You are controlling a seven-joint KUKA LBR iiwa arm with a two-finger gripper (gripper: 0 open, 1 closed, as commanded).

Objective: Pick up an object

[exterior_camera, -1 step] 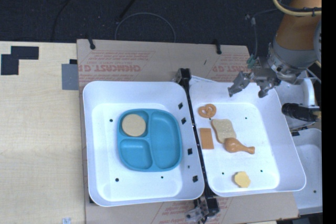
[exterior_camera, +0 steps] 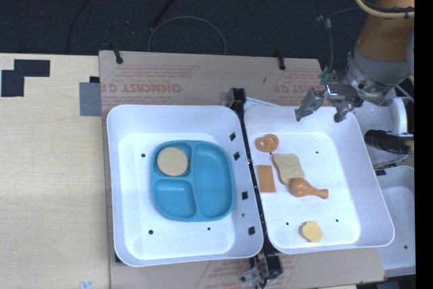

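Note:
The right bin [exterior_camera: 352,145] holds a small pretzel [exterior_camera: 266,143], a slice of bread [exterior_camera: 287,166], a flat orange cracker [exterior_camera: 266,179], a chicken drumstick [exterior_camera: 307,189] and a yellow chunk [exterior_camera: 312,231]. My gripper [exterior_camera: 325,109] hangs above the bin's far rim, up and to the right of the pretzel. Its two fingers stand spread apart with nothing between them.
The left bin [exterior_camera: 128,125] carries a blue divided plate [exterior_camera: 192,181] with a round tan cookie [exterior_camera: 172,161] in its upper-left compartment. A black divider [exterior_camera: 247,172] runs between the two bins. Cardboard [exterior_camera: 176,81] lies under both.

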